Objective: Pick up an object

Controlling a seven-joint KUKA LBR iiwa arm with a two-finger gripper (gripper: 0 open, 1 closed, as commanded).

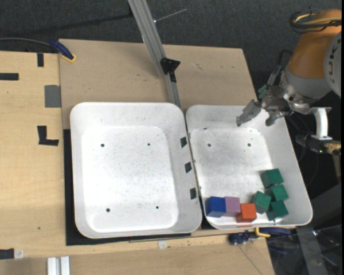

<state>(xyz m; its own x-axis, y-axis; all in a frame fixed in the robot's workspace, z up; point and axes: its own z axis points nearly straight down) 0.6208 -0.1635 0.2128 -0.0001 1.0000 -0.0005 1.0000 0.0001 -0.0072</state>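
A robotics lab: plywood bench [218,67], white bins [129,110], aluminium camera mast [149,30].

Wooden bench [23,153], 2 white bins [129,112] side by side

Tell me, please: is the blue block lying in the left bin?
No, the blue block lies in the right bin, near its front edge, beside a purple block.

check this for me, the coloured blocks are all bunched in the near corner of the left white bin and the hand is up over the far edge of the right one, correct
Not quite: the small coloured blocks are bunched in the near corner of the right shallow white bin, not the left. The hand is over that bin's far edge, as the camera view shows.
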